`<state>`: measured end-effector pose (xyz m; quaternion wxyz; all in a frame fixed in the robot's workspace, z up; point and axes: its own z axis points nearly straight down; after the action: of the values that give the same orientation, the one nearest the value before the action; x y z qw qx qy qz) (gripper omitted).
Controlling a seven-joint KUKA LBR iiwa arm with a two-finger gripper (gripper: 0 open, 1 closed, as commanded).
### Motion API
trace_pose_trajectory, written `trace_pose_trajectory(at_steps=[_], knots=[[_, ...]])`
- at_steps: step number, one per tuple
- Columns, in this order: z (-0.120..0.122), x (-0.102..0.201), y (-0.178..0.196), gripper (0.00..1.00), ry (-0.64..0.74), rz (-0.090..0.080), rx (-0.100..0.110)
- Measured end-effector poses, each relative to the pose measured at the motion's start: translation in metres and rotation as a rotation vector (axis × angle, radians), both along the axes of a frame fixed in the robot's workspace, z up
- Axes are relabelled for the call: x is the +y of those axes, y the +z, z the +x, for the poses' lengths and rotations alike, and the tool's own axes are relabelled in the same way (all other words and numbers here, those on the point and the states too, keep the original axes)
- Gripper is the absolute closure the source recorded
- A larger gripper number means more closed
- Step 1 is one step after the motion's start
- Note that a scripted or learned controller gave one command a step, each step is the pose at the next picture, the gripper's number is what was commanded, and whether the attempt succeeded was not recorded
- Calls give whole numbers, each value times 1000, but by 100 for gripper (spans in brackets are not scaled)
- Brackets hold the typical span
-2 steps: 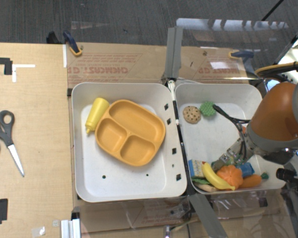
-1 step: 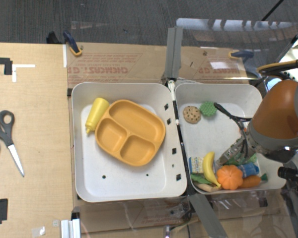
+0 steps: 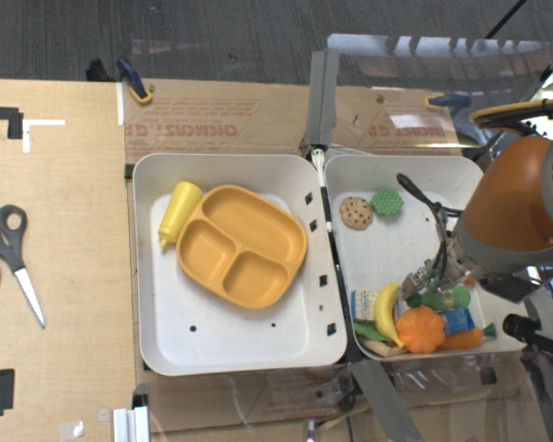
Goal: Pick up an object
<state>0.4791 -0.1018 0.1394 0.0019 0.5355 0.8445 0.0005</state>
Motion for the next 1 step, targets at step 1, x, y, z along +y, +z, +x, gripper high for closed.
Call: trace_pose_trajectory(at_steps=[1], knots=[[14,72,52,100,-60,0,3]])
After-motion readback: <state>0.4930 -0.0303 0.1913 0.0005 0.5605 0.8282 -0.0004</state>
